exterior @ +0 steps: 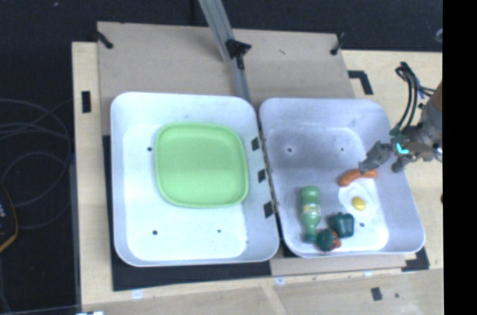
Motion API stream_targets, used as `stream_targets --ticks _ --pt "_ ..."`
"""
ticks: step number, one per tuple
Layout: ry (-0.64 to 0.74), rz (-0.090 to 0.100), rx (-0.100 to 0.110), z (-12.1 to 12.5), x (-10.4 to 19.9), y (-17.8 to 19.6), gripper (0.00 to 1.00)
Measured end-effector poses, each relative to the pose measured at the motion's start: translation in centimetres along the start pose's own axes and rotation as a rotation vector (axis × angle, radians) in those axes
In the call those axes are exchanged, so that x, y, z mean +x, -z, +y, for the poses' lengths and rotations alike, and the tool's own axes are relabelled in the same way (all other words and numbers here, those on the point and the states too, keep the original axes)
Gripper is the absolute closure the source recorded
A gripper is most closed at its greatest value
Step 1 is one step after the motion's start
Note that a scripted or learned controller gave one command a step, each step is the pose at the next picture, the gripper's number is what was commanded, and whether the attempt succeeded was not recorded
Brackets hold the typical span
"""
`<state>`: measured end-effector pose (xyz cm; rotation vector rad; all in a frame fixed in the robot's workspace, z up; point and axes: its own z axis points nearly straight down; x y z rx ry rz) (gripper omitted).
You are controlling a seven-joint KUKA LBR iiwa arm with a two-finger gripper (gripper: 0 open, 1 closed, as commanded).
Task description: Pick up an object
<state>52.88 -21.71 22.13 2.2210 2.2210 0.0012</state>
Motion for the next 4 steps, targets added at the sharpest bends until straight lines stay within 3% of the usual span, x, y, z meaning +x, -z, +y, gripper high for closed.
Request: stream_targets --ticks 1,2,3,4 --pt "0.0 0.0 0.0 0.0 0.0 0.0 0.0" --pt "-0.001 0.0 0.005 0.6 -0.2 -5.9 0.0" --pt "-0.001 0.001 0.006 -0.3 -0.6 -11.7 0.0" --pt "-0.001 -0.001 0.0 -0.3 -0.6 -12.0 0.0"
